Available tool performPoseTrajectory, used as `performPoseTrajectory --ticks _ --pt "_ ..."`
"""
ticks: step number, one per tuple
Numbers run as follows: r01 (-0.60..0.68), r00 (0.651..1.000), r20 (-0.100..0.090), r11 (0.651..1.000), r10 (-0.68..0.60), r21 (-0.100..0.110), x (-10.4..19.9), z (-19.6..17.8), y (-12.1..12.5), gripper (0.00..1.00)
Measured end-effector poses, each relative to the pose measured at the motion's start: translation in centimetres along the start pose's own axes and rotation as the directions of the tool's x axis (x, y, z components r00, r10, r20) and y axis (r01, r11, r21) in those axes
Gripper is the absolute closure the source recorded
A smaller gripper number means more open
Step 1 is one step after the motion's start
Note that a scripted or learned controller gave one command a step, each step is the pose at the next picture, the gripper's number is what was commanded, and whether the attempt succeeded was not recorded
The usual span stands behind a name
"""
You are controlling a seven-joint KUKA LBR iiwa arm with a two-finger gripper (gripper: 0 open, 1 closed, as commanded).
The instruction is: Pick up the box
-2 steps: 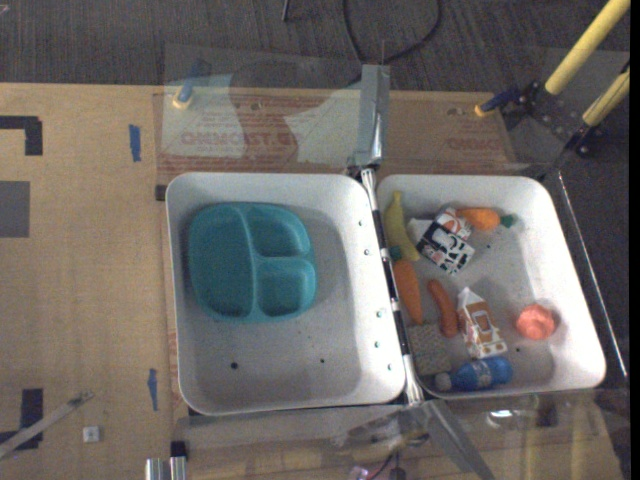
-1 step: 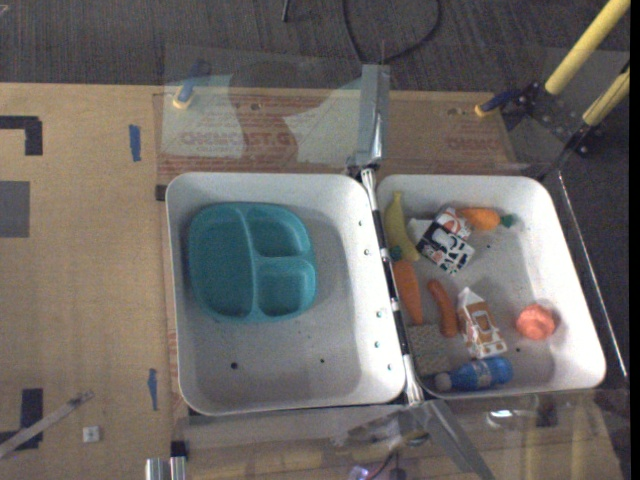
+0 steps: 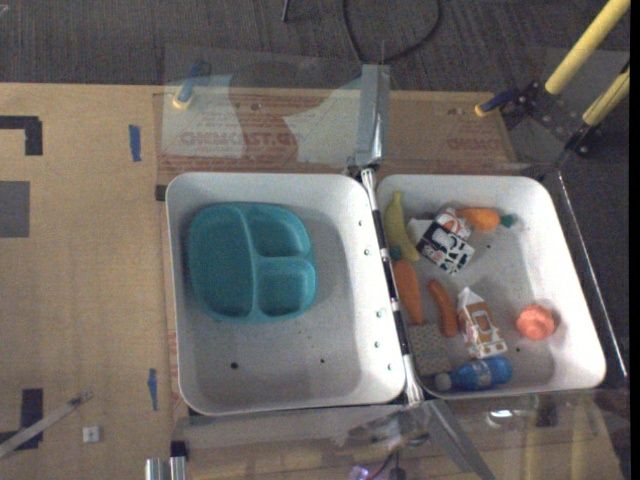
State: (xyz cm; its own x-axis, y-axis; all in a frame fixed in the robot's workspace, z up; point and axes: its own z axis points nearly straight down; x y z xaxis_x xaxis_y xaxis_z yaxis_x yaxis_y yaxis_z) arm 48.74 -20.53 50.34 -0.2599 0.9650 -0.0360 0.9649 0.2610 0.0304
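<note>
Box (image 3: 480, 324) lying tilted in the right bin (image 3: 560, 268), around 6 o'clock of its floor, orange carrot (image 3: 443, 307) just beside at its 9, blue bottle (image 3: 480, 374) near its 6, orange cup (image 3: 537, 321) at its 3. Teal tray (image 3: 252, 261) sits in left bin (image 3: 290, 368), toward 10 o'clock. Gripper state: can't tell

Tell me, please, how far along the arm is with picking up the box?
Nothing looks done yet. The box, a small carton, lies in the right bin among the carrots, the banana and the blue bottle, untouched. Nothing is in hand. The whole job is left: approach, grasp and lift. The teal tray sits in the left bin.
</note>
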Motion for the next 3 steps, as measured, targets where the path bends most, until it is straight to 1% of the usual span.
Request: performPoseTrajectory --ticks 1,2,3 --pt "-0.374 0.927 -0.022 0.926 0.375 0.043 -1.5 6.8 -1.5 0.0" --pt "-0.202 0.979 -0.029 0.979 0.204 0.038 2.2 6.8 -0.5 0.0" --pt "-0.206 0.978 -0.026 0.978 0.207 0.034 1.9 5.7 -0.5 1.0"
